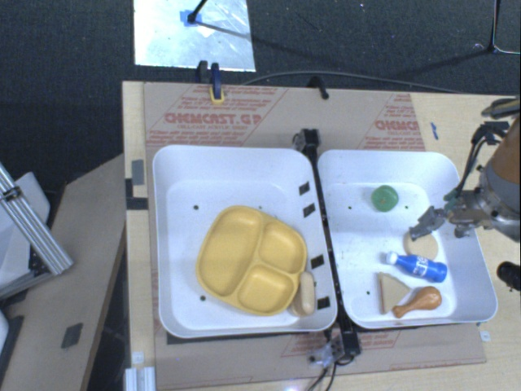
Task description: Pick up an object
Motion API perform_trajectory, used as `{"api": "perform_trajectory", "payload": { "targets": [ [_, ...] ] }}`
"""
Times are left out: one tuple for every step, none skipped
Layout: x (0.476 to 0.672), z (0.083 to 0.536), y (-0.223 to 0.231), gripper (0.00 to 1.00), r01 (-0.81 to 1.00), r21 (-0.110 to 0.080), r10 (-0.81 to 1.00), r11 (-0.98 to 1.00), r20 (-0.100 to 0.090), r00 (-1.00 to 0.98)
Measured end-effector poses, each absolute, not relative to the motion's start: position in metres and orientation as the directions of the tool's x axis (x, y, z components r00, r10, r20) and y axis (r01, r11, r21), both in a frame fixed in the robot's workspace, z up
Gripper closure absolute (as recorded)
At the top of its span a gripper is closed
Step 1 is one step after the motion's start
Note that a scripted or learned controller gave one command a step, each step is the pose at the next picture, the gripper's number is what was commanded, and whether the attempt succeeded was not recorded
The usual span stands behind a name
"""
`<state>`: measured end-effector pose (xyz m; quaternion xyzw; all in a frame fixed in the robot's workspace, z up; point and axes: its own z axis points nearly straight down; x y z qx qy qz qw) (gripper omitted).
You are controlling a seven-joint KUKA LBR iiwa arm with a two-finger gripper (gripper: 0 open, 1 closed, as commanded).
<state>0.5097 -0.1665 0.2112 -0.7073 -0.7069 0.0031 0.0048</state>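
Observation:
The right bin (358,177) holds a green round piece (385,197), a blue bottle (418,266) lying on its side, a tan wedge (388,290) and a brown drumstick (418,300). A pale beige disc (418,246) lies just above the bottle. My gripper (440,225) reaches in from the right and hangs over the bin's right side, above the beige disc. It is open and holds nothing.
The left bin (187,177) carries a yellow compartment tray (251,259) with a beige bread roll (305,293) against its lower right corner. A black divider (319,218) runs between the bins. The arm (501,186) covers the right bin's right rim.

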Motion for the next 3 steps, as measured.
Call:
{"api": "perform_trajectory", "payload": {
  "targets": [
    [0.513,0.218,-0.166,0.0,1.0,0.001,1.0,0.003,0.0,-0.003],
    [0.513,0.156,-0.168,0.0,1.0,-0.001,1.0,0.001,0.001,-0.001],
    [0.513,0.113,-0.173,0.0,1.0,-0.001,1.0,0.001,0.001,-0.001]
  ]
}}
